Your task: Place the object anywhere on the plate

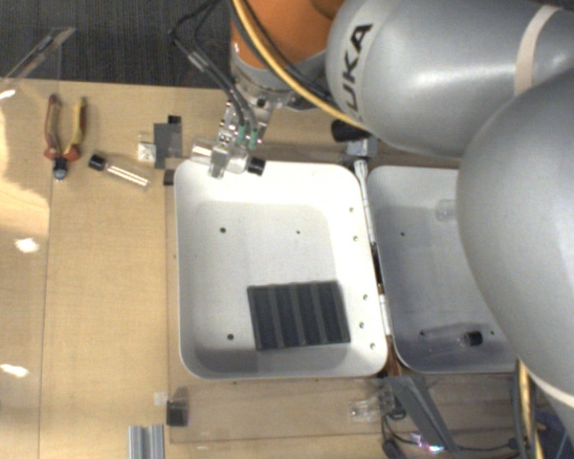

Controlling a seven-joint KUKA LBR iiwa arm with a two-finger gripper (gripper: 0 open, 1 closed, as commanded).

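I see pliers [64,132] lying far left on the bench [96,285]. Next comes the left bin [196,256] with a dark ridged plate [298,315] near its front. My gripper [231,151] hangs over that bin's back edge; I cannot tell its grip. In the right bin [411,256] lies a small clear tube [450,335].

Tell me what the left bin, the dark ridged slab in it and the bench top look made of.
The shallow white left bin looks like moulded matte plastic: rounded corners, soft shading. The dark grey ridged rectangular slab looks like rubber or foam, dull with no glare; which one is unclear. The pale tan bench top looks like wood or laminate, faintly grained, with glossy reflections.
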